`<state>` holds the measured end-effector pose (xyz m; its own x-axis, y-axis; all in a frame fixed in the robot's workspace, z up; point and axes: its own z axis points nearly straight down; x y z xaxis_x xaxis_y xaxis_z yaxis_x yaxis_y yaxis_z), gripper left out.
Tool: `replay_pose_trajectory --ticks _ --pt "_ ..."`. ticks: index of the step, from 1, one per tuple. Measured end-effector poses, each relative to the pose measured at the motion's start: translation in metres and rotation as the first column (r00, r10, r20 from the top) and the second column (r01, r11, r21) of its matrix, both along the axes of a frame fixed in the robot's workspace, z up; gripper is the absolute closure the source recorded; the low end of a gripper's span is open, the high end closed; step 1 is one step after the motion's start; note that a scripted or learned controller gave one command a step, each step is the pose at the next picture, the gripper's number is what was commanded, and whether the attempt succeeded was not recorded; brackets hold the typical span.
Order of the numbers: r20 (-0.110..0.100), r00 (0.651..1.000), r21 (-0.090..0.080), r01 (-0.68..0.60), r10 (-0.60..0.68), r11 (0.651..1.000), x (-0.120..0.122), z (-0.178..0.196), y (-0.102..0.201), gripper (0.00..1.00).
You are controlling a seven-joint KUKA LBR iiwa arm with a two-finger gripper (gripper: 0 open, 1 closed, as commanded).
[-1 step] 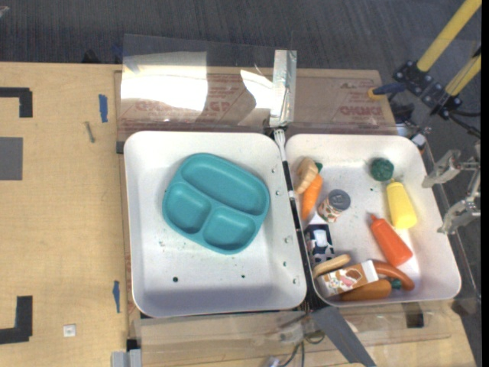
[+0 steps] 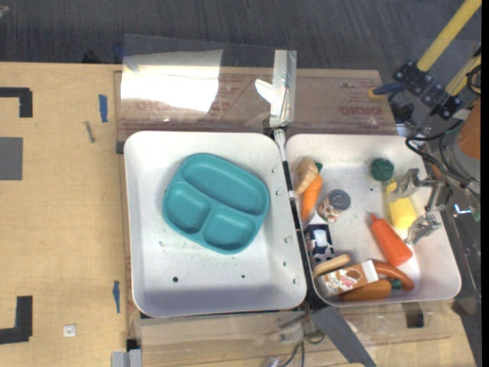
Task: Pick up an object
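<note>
One yellow block [image 2: 401,212] sits upright near the right bin's [image 2: 351,147] right edge, its long axis running from near edge to far edge, framed by the spread-apart fingers of the gripper [image 2: 419,202]. Just beside it, an orange bottle [image 2: 390,240] slants toward the bin's near-right corner.

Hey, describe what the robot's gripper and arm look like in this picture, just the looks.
The gripper has slim metallic silver fingers with a skeletal, jointed build. Thin black cables loop above it. At the right edge, a patch of the arm's orange band shows beside grey housing.
</note>
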<state>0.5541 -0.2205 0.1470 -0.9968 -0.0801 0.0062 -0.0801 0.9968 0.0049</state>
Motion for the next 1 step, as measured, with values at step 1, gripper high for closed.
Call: replay_pose_trajectory --ticks 1 --pt "0.031 0.999 -0.011 0.025 -0.025 1.000 0.0171 -0.0363 0.0260 0.00"
